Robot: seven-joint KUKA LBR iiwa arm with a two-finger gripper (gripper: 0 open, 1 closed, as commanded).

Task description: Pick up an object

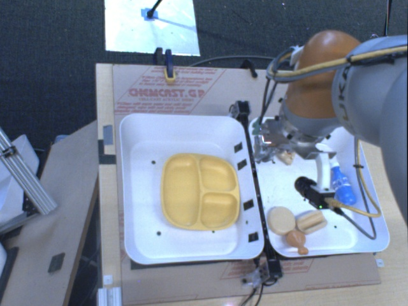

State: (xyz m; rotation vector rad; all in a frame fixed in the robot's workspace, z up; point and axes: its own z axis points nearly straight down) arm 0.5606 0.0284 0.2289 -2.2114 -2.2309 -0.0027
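Camera view: I am seeing the gripper point(271, 146) hanging low in the right bin point(366, 238); finger state is proving indeterminable.

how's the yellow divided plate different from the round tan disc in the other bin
The yellow divided plastic plate lies in the left white bin; the round tan disc lies in the right white bin. The plate is far larger and has three compartments; the disc is plain. The plate lies alone; the disc touches other small items. Both lie flat.

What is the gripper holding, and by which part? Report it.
It cannot be told: the gripper sits low in the right bin, its tips hidden under the wrist.
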